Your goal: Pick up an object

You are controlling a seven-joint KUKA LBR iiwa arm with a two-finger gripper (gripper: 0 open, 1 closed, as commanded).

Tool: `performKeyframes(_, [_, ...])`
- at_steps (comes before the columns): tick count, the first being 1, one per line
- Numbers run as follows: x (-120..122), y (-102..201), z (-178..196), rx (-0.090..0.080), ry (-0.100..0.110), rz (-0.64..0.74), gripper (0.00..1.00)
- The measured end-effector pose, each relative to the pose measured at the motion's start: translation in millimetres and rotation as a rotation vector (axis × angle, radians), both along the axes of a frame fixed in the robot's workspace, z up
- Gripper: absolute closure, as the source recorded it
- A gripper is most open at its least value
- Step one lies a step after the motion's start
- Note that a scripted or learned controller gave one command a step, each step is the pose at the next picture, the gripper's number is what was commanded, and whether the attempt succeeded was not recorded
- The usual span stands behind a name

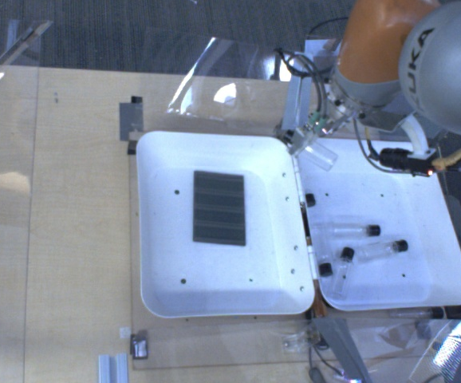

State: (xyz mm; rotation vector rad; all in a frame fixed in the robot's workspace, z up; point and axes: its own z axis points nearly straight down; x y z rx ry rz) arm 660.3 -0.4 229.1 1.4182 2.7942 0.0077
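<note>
Camera view looks down on a pale wooden tabletop (55, 214) carrying two white bins side by side. The grey arm (450, 50), with its orange band (378, 30), reaches in over the tabletop's far right corner and ends at the far left corner of the right bin (446, 250), close to the seam between the bins. The jaws point down there amid wires and a metal bracket, and whether they are open or closed cannot be told.

A clear tube (320, 156) lies tilted just below the jaws, at that same far corner of the right bin; I cannot tell whether the jaws touch it. Further toward the near edge of the tabletop, well apart from the jaws, two more clear tubes with black caps rest on the bin floor: one (356, 230) roughly level, another (378, 250) slanted just beside it. A third tube (344, 262) lies near the bin's near left corner, next to a small black cap (325, 270). Another black cap (310, 200) sits by the left wall.

The left bin (147, 214) holds a dark ribbed block (219, 207), lying flat near its middle. A black cable (406, 159) with a red light hangs over the right bin's far edge.
</note>
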Motion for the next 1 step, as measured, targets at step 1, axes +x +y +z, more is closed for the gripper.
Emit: performKeyframes(1, [2.1, 1.6, 12.4, 0.001, -0.010, 0.003, 1.00])
